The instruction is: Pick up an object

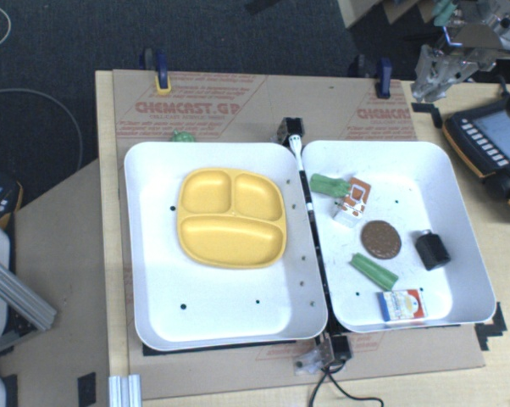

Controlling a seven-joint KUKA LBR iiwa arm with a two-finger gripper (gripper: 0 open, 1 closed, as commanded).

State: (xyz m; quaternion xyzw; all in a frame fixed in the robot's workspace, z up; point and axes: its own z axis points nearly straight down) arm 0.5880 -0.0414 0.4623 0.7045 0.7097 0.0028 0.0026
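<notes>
- Landmark: brown round disc (380, 238), lying flat near the middle of the right bin (458, 189).
- Nearest item: small carton with red and blue print (402, 305), on the near side of the disc by the bin's front wall; print too small to read.
- Green stick (374, 271), just near-left of the disc, lying aslant.
- Black block (431, 250), just right of the disc, apart from it.
- White and orange box (352, 200), just beyond the disc, tilted; it touches a second green piece (326, 185) on its left.
- Yellow divided plate (232, 217), well left of the disc, in the left bin (153, 253).
- Gripper (446, 62), far beyond the disc above the worktop (238, 100) edge, cut off at the frame's top; jaws: cannot tell their state.
</notes>
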